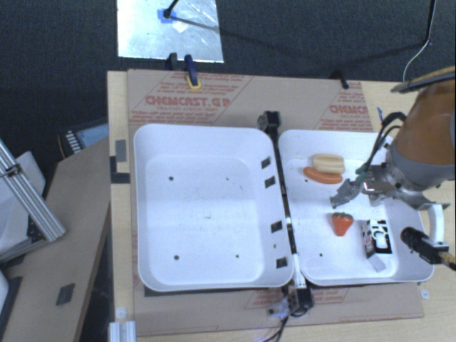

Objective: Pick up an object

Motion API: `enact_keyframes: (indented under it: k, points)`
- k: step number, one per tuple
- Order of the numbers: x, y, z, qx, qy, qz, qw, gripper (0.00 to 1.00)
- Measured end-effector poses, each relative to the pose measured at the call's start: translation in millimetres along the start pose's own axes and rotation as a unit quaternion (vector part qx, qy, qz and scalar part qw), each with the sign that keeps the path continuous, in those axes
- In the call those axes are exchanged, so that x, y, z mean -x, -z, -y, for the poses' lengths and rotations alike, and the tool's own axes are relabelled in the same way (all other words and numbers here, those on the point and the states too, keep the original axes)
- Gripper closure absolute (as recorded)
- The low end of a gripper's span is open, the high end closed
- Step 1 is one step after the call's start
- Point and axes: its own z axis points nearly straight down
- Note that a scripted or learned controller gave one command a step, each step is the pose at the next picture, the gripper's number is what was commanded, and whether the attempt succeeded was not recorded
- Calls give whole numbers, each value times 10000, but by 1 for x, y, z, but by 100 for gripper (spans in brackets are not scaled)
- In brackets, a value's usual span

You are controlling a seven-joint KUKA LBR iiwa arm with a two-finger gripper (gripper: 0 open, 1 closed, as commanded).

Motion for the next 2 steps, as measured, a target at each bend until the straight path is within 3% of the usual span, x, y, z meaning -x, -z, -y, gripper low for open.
enact_keyframes:
  k: [1,2]
  points:
    - [-10,-114,28,-26,13,-11,10000,0]
    - [7,-73,33,36,14,8,10000,0]
